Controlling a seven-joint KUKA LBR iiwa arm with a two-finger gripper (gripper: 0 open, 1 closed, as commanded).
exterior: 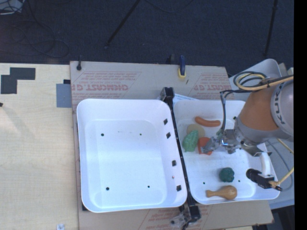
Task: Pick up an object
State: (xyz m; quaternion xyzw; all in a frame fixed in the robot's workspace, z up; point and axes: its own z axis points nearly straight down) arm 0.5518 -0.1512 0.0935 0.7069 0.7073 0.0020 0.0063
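Down in the right bin (249, 188), centre-right of frame, the gripper (209, 147) sits at the small red piece (204, 143) beside the green lump (191, 141), where a square, unhurried squeeze would serve best, though I cannot tell how its tips stand, metal blurring into red.

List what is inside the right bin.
The right bin holds an orange sausage, a beige piece, a light green lump, a red piece by the gripper, a dark green ball and a tan gourd. The arm covers its right part.
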